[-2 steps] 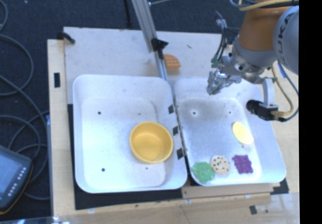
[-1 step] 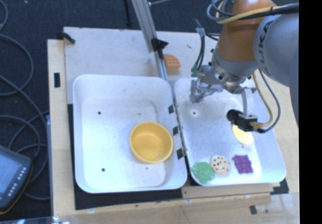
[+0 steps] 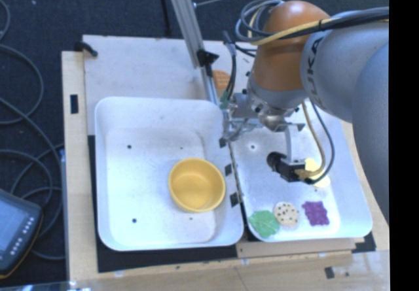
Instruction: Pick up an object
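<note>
**Claw low over the seam between the bins; loose objects all apart from it**

Claw (image 3: 230, 127) sits at the shared rims of the two bins, on the near-top-left corner of the right bin (image 3: 347, 211). The wrist blocks it from above, so I cannot tell whether it is released or clenched. The arm (image 3: 340, 67) comes in from the right, its orange band directly above the claw in the view.

Left bin (image 3: 131, 172), left of the claw: holds one yellow bowl (image 3: 196, 184), upright with its mouth up. It is below and slightly left of the claw, near the bin's right wall and apart from the claw.

Right bin, below and right of the claw: three small flat items in a row along the bottom edge, well apart from the claw.
- green piece (image 3: 264, 223), nearest the claw's side, at the bottom-left corner
- speckled round piece (image 3: 285, 214), just right of the green one, touching or nearly so
- purple piece (image 3: 316, 212), farthest right, near the speckled one but separate

Above the claw: an orange object (image 3: 221, 78), partly hidden behind the slanted metal pole (image 3: 186, 15); its shape is unclear.
</note>
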